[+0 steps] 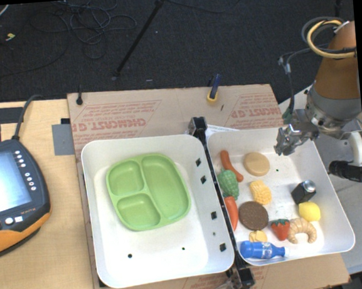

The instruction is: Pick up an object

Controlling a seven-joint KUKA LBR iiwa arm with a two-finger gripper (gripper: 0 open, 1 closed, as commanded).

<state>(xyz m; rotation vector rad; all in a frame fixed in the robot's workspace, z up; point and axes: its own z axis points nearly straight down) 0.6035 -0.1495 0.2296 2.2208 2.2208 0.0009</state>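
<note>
Bench [52,259] w/ two white bins side by side. Left bin [109,254] has a green tray [148,191], 3 compartments. Right bin [336,221] has the toy food. Arm [339,76] comes in from the right; hand [286,141] hangs over the right bin's upper right part, can't tell its state. Nearest item: tan round bun [256,163], just left & below the hand, apart from it. Corn [261,192] below the bun; blue bottle [263,250] at bin's near edge.
</note>
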